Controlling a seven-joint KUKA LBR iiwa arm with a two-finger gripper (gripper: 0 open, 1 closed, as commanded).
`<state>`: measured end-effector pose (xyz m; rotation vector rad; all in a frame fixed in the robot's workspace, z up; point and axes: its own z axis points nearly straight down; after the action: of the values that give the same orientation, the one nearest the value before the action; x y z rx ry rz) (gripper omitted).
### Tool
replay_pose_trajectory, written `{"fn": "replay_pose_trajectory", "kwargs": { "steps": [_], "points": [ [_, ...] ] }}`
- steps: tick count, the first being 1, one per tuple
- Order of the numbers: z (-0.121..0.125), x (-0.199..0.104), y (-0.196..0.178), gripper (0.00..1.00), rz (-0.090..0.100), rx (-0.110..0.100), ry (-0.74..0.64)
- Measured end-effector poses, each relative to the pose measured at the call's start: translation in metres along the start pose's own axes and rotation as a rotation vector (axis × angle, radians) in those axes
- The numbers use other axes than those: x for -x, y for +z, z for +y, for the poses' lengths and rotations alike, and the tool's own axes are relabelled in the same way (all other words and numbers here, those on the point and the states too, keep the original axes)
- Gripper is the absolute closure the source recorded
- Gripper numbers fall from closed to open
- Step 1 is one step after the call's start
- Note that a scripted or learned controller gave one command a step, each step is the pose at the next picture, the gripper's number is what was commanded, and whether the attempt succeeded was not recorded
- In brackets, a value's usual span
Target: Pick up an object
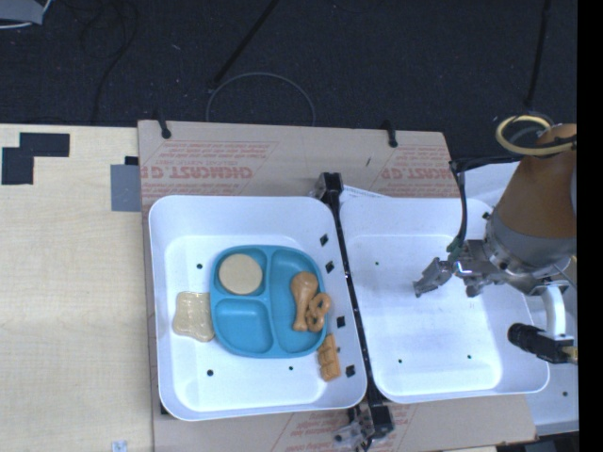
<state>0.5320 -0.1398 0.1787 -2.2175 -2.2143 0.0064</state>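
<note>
- White plastic bins sit side by side on the bench: the left bin (179,384) carries every object I can see, and the right bin (443,370) shows bare floor beneath the arm.
- Grey arm (537,210), orange-banded, reaches in from the right edge of the view over the right bin.
- Blue tray (247,330), three compartments, lies in the middle of the left bin.
- Gripper (450,279) hangs over the right bin's upper middle; I read its two fingers as spread apart, with nothing between them.
- Tan disc (239,273) lies flat in the tray's upper-left compartment.
- Brown bone-shaped piece (304,298) fills the tray's right compartment, long axis running up-down in the view, with a small pretzel (320,307) touching its right side.
- Pale bread slice (193,315) rests on the bin floor just beside the tray's left edge.
- Small brown stick (328,358) lies off the tray's lower-right corner, near the divider.
- Key relation, as I judge it: every candidate lies to the gripper's left, across the raised double rim between bins (347,290), so the tool must lift clear before crossing. The stick and bone are nearest; the stick is crowded by tray and wall, while the disc has open room around it.
</note>
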Motion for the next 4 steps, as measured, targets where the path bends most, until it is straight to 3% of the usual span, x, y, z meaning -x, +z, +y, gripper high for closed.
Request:
{"fn": "replay_pose_trajectory", "kwargs": {
  "steps": [2,3,4],
  "points": [
    [0.001,0.002,0.093,0.00,-0.002,0.005,-0.001],
    [0.002,0.003,0.080,1.00,-0.002,0.006,0.004],
    [0.008,-0.002,0.034,1.00,-0.002,0.010,-0.003]
  ]
}}
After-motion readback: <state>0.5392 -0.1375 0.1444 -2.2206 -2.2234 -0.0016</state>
